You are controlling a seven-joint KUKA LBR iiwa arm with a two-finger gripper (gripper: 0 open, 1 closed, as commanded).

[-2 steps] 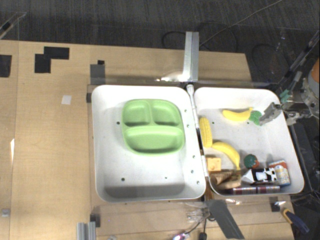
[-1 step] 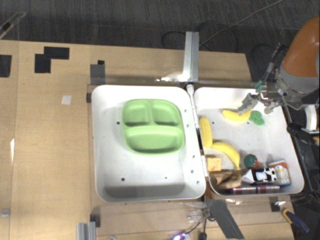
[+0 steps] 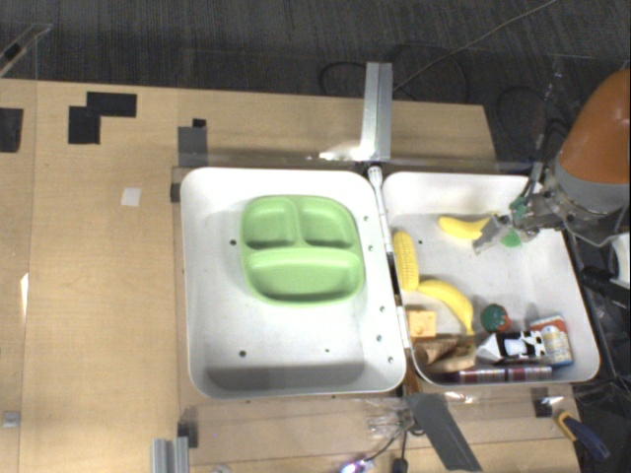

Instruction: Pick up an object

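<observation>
The right bin (image 3: 552,190) holds several toy foods. A small yellow banana-shaped piece (image 3: 461,227) lies near its back, and a small green piece (image 3: 511,239) sits just right of it. My gripper (image 3: 498,230) hangs low over the bin between these two, close to the yellow piece's right end. Nothing shows as held. The grey arm with its orange band (image 3: 601,141) comes in from the right. A corn cob (image 3: 404,256) lies along the bin's left wall, with a larger banana (image 3: 449,299) beside it.
The left bin (image 3: 212,353) holds a green divided plate (image 3: 301,247). At the right bin's front lie a cracker (image 3: 422,321), brown bread (image 3: 444,348), a green and red piece (image 3: 492,315), a cow-patterned carton (image 3: 523,344) and a can (image 3: 558,341). A metal post (image 3: 379,106) stands behind the bins.
</observation>
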